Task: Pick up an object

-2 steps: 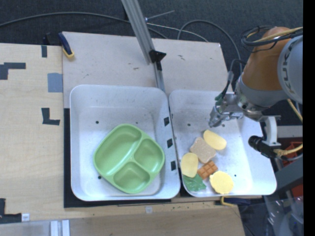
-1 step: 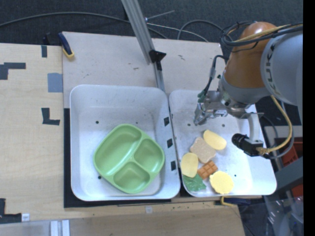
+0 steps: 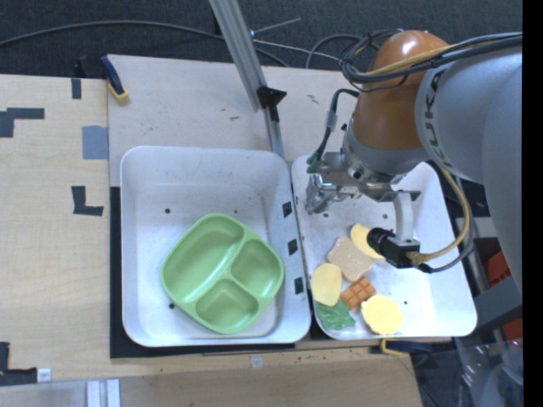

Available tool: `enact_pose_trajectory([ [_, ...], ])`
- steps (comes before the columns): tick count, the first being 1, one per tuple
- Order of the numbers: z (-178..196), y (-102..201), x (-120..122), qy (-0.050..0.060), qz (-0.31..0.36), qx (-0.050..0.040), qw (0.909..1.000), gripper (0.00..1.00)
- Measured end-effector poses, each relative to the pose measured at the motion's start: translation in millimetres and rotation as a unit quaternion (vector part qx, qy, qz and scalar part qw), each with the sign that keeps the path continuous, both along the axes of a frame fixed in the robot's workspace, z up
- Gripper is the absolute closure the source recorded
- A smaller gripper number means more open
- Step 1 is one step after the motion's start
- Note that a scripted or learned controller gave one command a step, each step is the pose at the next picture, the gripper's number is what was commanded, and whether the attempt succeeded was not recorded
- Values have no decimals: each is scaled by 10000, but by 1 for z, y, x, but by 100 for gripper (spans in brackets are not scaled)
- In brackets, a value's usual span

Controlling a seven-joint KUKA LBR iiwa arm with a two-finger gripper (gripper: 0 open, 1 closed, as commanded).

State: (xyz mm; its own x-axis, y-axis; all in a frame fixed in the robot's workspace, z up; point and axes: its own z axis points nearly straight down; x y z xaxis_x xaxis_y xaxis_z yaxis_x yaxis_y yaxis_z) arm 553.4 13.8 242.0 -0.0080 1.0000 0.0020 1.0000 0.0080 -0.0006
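Over the right bin (image 3: pixel 441 308), toward its ten o'clock corner, the gripper (image 3: pixel 318 195) is held low, close to the wall that is shared with the left bin (image 3: pixel 140 253). It is probably placed there because a descent or a rise is being made beside the food pieces, which are gathered at the six o'clock end of that bin. Nothing is seen between its metal fingers, so no grasp can be claimed; whether they are apart or together cannot be told, since they are small and mixed with shiny parts.

The possible targets are a slice of bread (image 3: pixel 349 257), a yellow round piece (image 3: pixel 382 315), a pale yellow piece (image 3: pixel 327 283), a small orange waffle (image 3: pixel 357 292) and a green leaf (image 3: pixel 336 315). They lie touching or just beside each other, at about five o'clock from the gripper. Another yellow piece (image 3: pixel 365 239) is partly covered by a black connector (image 3: pixel 383 244) with its cable.

A green divided plate (image 3: pixel 223 271) is lying in the left bin, toward its five o'clock corner.

Much of the right bin at twelve to three o'clock is hidden under the arm (image 3: pixel 475 117), so more objects could be lying there.
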Motion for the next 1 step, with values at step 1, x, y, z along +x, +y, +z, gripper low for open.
enact_pose_trajectory([
  [1,-1,59,-8,9,1,-1,10000,100],
])
